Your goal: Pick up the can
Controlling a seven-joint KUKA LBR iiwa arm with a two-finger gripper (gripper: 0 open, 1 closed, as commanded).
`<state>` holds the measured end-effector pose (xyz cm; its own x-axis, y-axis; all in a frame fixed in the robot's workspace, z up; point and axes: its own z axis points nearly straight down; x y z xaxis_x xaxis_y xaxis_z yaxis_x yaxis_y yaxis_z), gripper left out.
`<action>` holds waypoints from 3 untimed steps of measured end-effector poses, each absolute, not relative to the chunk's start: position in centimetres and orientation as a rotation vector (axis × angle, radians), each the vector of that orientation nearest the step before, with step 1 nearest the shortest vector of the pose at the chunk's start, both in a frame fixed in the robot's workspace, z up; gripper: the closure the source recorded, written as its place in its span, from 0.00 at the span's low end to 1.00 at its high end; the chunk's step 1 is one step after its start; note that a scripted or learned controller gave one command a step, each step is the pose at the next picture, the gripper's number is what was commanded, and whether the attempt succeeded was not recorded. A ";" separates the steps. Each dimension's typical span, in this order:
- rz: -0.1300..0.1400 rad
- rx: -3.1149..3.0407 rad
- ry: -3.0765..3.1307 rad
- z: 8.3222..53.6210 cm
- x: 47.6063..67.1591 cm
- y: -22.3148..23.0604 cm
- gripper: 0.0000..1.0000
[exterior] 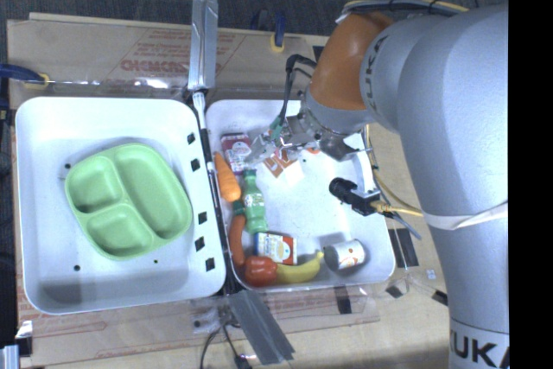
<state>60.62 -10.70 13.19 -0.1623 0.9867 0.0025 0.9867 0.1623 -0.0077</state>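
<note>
The can (pixel 346 255) lies on its side in the near right corner of the right bin (pixel 380 276), its red and white label turned up and one round end facing the bin's right wall. Just to its left a yellow banana (pixel 301 270) curves along the near wall, its tip almost touching the can, and beyond that sit a red tomato-like piece (pixel 259 270) and a small printed carton (pixel 276 247). The gripper (pixel 289 138) is well apart from the can, at the far end of the same bin, over a jumble of red and white packets (pixel 278 162); bare white floor lies between the two. Whether its jaws are spread or closed cannot be told, because the wrist and the orange band (pixel 344 69) cover them from above. A black part (pixel 352 195) juts over the bin between the wrist and the can. Along the left wall run a carrot (pixel 227 177), a green bottle (pixel 252 205) and an orange sausage-shaped piece (pixel 236 239). The packets under the wrist are too muddled to name. The left bin (pixel 43 272) holds a green divided tray (pixel 128 199). The grey arm (pixel 449 99) is cut off at the right and lower edges.
</note>
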 end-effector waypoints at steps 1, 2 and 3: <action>-0.019 -2.032 -2.440 10.7 59.9 -11.2 0.00; -0.026 -2.037 -2.448 12.1 60.3 -11.4 1.00; 0.007 -2.132 -2.301 18.9 64.4 -5.7 1.00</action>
